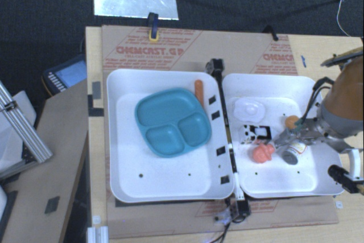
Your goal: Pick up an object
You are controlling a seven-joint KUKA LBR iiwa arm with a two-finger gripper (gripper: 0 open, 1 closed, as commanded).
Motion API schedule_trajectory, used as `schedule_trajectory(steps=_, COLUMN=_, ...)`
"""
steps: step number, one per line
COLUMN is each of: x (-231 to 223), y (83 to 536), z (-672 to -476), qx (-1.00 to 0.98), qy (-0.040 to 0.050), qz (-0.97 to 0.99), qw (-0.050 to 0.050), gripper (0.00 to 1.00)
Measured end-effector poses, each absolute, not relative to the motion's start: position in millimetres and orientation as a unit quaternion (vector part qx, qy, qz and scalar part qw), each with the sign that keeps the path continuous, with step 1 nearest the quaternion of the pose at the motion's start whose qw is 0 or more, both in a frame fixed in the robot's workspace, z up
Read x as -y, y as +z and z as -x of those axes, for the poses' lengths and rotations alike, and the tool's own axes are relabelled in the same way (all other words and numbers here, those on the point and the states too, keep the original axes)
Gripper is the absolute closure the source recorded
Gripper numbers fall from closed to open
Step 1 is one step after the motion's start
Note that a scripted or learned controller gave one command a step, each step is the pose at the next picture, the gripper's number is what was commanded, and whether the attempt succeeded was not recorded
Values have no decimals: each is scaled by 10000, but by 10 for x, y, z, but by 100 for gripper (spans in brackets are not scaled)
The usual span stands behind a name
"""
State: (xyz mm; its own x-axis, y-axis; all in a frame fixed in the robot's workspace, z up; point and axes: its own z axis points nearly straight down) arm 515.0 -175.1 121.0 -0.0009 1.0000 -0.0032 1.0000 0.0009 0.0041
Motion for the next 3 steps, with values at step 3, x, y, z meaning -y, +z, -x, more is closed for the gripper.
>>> schedule_trajectory(steps=3, x=1833, y=2242, z=-5266, qx=-7084, qy=15, qz=-7058, qw=32, gripper=100)
